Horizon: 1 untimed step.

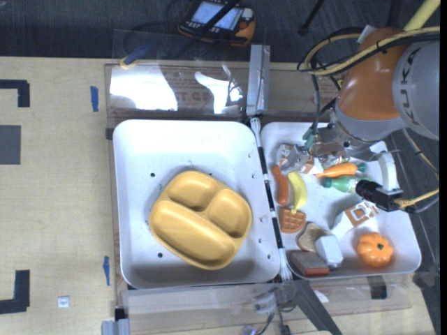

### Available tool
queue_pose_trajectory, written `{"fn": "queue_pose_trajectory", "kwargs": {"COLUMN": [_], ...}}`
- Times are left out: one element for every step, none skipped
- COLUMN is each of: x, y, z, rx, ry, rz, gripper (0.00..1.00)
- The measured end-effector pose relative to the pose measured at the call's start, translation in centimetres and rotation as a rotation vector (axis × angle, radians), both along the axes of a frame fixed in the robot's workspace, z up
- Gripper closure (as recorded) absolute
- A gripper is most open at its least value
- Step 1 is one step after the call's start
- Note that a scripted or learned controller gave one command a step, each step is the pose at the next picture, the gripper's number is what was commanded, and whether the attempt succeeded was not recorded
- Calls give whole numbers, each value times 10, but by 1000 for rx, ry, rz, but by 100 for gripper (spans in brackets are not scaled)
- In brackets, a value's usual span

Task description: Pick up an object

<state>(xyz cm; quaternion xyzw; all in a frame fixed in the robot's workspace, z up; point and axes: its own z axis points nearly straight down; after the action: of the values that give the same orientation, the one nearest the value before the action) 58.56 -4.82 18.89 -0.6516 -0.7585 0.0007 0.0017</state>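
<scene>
On the worktop (56, 187), at the nine o'clock side of the scene, lie black corner marks and blue tape tabs. Next, toward the centre, the left bin (133, 152) carries a single yellow compartment dish (200, 218), three-lobed, resting slightly toward the bin's six o'clock edge. A clear panel with glare stands at the bin's twelve o'clock rim. A metal divider (257, 75) separates the two bins.

Right bin (405, 257): along its nine o'clock wall lie a red sausage (281, 183), a yellow banana (298, 189) touching it, and a waffle piece (292, 220) just below. Toward six o'clock sit a brown bread piece (307, 237), a white block (328, 248) and a dark red-edged block (307, 264). An orange pumpkin (374, 250) rests at five o'clock; a small orange-and-white box (360, 213) lies just above it. A carrot (340, 170) and a green item (342, 184) lie near the bin's centre.

Pincer (314, 149): positioned at the bin's eleven o'clock region, low over a cluster of small items. The carrot lies just beside it at four o'clock; the banana at seven o'clock. Whether its fingers are spread or closed cannot be told, nor whether anything sits between them. The grey arm (412, 82) with orange band enters from two o'clock.
</scene>
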Motion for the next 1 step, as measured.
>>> {"fn": "queue_pose_trajectory", "kwargs": {"x": [43], "y": [-49], "z": [-42], "rx": [-3], "ry": [-7], "rz": [-147], "gripper": [0]}}
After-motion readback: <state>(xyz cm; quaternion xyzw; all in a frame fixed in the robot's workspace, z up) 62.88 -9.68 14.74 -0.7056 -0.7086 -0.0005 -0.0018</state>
